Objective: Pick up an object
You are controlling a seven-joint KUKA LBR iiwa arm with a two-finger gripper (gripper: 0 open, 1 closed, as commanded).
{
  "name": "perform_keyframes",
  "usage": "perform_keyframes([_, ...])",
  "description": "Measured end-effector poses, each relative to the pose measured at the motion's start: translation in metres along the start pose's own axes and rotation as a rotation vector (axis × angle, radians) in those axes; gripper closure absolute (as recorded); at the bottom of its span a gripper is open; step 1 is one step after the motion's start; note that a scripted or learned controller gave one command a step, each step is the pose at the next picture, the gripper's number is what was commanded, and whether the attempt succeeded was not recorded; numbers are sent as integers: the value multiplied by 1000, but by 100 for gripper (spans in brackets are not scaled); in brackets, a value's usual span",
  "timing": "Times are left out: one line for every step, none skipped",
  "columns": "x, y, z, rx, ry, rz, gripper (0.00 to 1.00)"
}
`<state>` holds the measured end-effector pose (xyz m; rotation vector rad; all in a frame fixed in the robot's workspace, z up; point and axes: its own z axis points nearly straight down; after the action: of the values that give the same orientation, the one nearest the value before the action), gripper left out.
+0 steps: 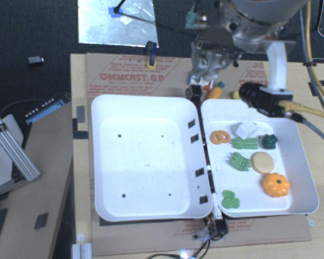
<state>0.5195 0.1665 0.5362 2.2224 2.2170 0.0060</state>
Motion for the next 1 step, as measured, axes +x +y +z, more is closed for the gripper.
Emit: perform_keyframes([-9, 58, 1, -1, -1, -1, 100])
